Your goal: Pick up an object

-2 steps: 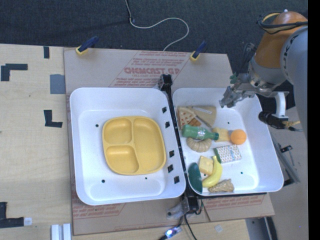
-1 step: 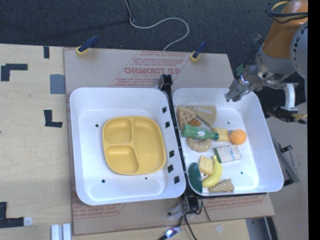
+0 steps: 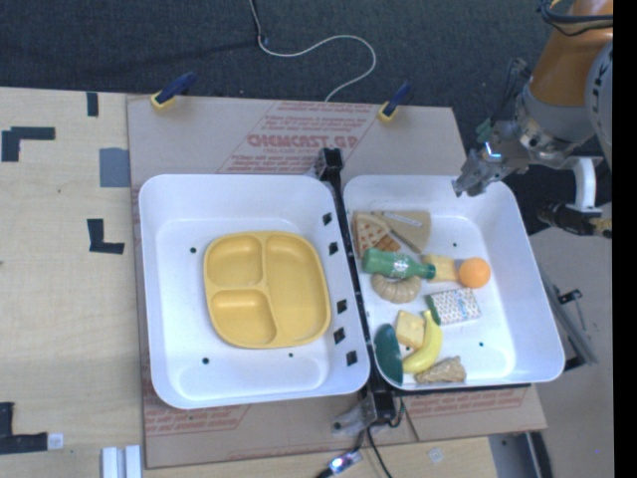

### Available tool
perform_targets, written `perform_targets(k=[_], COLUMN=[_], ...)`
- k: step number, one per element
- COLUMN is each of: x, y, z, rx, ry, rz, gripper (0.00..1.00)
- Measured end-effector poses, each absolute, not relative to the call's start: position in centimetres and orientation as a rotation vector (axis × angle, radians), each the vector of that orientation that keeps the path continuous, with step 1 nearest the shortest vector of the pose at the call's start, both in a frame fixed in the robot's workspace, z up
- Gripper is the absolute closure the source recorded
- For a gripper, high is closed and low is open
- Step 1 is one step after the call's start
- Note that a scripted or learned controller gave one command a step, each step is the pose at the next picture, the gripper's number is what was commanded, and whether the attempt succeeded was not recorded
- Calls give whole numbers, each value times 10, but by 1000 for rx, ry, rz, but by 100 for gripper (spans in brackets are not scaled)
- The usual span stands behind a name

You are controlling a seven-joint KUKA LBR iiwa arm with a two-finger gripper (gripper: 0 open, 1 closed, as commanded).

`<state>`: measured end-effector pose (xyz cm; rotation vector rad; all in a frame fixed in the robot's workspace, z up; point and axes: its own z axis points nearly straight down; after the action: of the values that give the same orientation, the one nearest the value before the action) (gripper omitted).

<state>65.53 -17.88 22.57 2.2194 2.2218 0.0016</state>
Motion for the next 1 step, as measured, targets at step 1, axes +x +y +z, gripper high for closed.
perform_targets(k=[1], x=[630], y=[-127], z=[235], rx=[2218], ry=[2228], rz=[-1], gripper=[100])
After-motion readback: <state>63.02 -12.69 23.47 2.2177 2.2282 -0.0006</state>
